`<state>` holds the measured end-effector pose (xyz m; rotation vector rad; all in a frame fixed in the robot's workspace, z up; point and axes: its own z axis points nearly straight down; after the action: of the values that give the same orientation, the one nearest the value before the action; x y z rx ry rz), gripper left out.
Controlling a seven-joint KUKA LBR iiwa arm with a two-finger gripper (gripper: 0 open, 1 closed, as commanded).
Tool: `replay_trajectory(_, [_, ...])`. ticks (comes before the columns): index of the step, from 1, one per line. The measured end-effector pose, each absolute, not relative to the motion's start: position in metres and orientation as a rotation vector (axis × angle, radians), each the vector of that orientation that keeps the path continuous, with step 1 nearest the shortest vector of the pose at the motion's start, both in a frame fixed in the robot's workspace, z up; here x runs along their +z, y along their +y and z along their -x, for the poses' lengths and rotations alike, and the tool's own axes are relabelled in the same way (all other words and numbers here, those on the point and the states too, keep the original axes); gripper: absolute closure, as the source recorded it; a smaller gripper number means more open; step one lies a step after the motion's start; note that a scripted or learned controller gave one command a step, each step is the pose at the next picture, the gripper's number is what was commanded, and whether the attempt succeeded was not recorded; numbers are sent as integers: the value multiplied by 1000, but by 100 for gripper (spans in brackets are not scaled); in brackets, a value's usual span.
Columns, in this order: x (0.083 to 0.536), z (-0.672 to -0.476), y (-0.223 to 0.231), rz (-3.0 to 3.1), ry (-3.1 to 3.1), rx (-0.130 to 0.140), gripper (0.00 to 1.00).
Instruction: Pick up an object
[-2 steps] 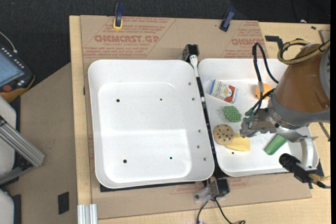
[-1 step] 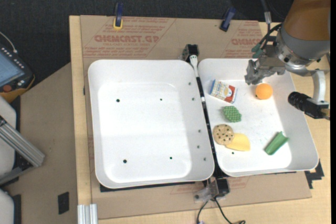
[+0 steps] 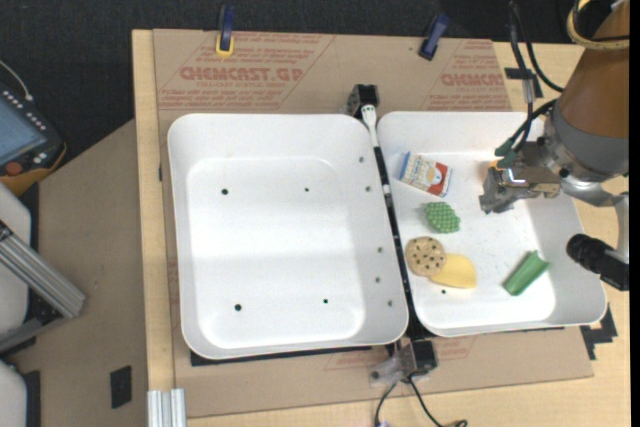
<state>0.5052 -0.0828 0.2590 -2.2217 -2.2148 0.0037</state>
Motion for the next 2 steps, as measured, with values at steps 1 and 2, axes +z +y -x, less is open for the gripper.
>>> replay_trajectory(1, [294,-479,-24,2215,-2230,-6,100])
replay_trajectory(2, [273,-479,-97,2227,-2213,4,100])
